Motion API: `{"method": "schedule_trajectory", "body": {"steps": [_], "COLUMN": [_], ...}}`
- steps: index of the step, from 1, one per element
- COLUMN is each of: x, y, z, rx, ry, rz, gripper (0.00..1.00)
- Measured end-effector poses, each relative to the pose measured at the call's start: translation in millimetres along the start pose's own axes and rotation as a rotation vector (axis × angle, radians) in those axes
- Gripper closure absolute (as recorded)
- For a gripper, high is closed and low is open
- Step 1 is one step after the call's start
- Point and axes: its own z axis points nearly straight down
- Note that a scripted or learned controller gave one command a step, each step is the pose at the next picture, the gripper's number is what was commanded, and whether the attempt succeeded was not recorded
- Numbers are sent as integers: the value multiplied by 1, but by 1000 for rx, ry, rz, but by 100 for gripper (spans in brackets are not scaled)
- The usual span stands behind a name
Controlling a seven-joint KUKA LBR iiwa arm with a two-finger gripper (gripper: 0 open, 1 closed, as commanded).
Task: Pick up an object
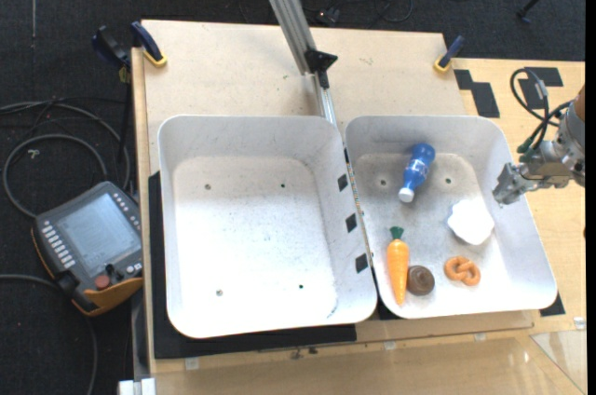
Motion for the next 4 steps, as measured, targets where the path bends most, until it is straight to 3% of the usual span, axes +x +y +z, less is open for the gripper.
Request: {"method": "schedule_trajectory", "body": {"steps": [1,3,4], "x": [0,111,168], "y": [2,44,52], "z": [-32,-22,-15], "rx": [1,4,7], "ry": [1,4,5], "rz": [-1,-7,-7], "gripper": [100,100,100]}}
